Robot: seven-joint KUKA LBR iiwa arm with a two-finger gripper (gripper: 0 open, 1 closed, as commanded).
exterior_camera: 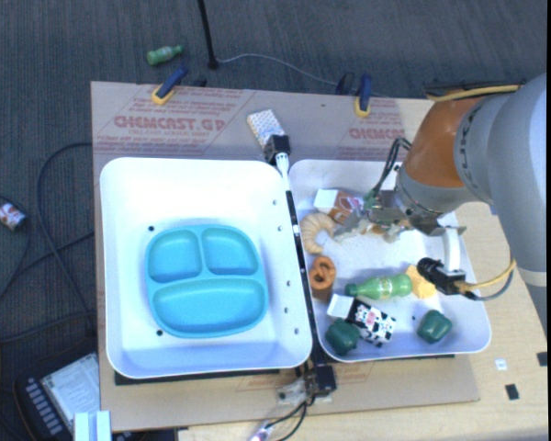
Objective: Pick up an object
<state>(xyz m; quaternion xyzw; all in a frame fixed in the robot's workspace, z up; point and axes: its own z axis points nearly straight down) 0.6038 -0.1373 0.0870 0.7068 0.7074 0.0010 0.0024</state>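
Observation:
The right bin holds several small items: a tan croissant, an orange ring-shaped piece, a green bottle, a yellow piece, a black-and-white spotted toy, a dark green vegetable and another green piece. My gripper is low over the bin's far half, just right of the croissant, among a white block and a reddish-brown item. Its tip is lost in that clutter, and I see nothing clearly held.
The left bin carries a blue divided plate. A brush lies on the board behind the bins, near two clamps. A black wrist cable hangs over the bin's right side.

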